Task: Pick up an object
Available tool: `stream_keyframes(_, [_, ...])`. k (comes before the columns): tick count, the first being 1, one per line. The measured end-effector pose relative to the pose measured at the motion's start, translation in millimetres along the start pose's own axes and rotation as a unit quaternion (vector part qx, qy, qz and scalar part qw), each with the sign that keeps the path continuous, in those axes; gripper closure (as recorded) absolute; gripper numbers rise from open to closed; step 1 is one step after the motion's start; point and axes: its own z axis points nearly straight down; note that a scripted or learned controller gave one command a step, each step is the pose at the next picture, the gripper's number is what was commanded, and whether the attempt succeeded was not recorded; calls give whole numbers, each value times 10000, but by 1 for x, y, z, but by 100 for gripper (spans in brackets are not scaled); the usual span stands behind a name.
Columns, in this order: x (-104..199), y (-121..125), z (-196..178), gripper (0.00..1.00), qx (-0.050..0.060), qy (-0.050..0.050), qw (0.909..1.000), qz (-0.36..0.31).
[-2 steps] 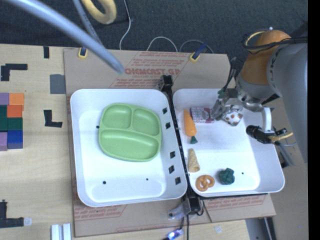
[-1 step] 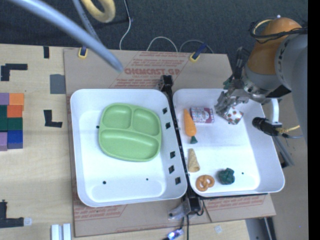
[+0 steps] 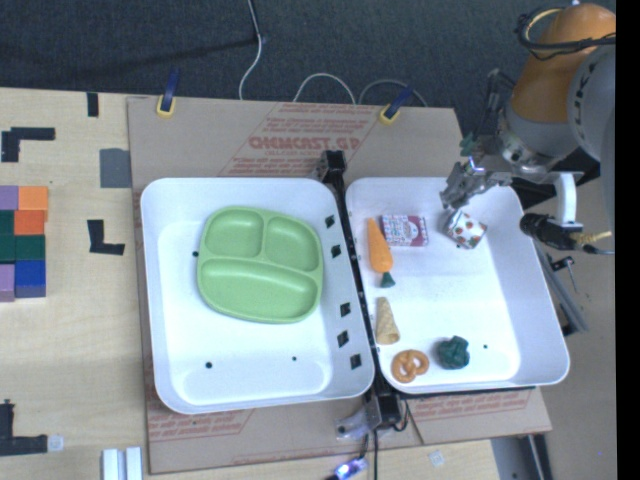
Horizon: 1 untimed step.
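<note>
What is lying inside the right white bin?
The right white bin holds a carrot, a small pink box, a spotted cube, a cone, a pretzel and a green broccoli piece. The end effector covers some of the floor near the cube.

Red print on the cardboard sheet

The cardboard sheet (image 3: 290, 138) under the two bins carries red lettering along its far edge, partly legible as "CHEMCAST GP"; more red print runs along its near edge but is too small to read. The small pink box (image 3: 404, 230) in the right bin bears print too blurred to make out.
</note>
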Motion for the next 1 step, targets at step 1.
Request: stream_keyframes(1, [1,1,-25,100,-1,1,10000,0])
